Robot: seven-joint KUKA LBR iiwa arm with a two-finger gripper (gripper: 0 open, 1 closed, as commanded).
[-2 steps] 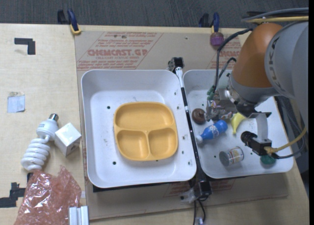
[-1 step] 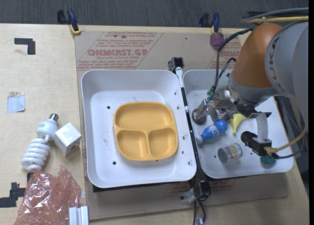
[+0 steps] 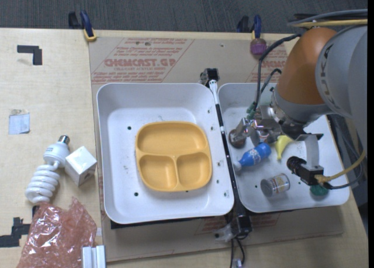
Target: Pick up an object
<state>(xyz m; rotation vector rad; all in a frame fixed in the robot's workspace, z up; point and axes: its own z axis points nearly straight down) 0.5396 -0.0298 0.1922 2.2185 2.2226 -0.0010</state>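
Hand [image 3: 248, 129] low in right bin [image 3: 234, 94], near its left wall; finger state unclear. Blue bottle [image 3: 255, 156], yellow piece [image 3: 283, 145], can [image 3: 275, 185] just beside. Arm hides bin's right part. Left bin [image 3: 117, 121] holds yellow tray [image 3: 173, 156].

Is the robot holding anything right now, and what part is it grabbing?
It cannot be told. The gripper hangs over the right bin, close to the blue bottle, but no object visibly sits between its tips.

Arm [image 3: 327, 68] low, wrist bent leftward
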